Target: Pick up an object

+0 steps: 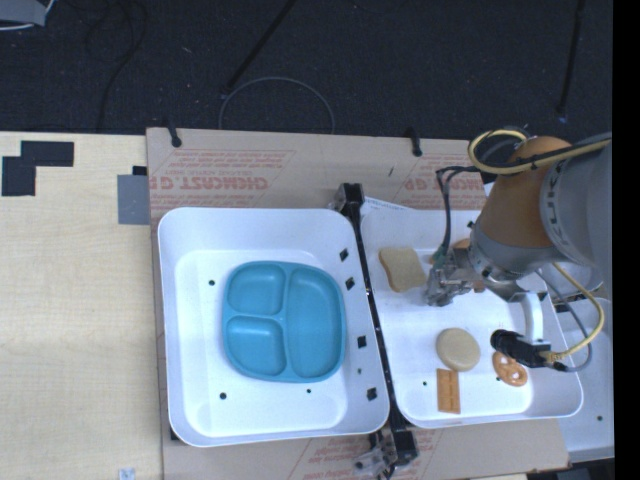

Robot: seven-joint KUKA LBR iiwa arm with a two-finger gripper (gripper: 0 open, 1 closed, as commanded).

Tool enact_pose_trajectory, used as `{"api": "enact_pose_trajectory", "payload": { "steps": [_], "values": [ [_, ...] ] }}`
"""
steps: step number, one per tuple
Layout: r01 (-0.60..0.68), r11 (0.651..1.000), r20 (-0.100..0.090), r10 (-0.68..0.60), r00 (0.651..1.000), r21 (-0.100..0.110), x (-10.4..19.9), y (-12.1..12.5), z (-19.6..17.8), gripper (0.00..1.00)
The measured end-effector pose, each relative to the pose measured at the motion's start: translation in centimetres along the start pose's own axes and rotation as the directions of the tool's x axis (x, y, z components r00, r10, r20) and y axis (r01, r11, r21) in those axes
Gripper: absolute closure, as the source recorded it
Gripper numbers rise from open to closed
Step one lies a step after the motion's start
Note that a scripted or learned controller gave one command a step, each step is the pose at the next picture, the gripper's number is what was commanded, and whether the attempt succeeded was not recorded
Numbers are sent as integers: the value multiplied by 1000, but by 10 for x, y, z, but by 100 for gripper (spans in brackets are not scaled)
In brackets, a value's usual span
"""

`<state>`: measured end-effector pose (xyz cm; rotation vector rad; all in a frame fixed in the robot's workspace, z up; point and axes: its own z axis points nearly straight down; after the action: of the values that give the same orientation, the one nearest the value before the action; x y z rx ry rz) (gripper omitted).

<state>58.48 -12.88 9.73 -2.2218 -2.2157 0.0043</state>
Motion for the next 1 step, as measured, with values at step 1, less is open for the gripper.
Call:
{"api": "enact_pose_trajectory", "payload": {
  "steps": [1],
  "values": [
    [1, 1000, 2, -1, 1000, -6, -8, -5, -52, 100]
  ]
}}
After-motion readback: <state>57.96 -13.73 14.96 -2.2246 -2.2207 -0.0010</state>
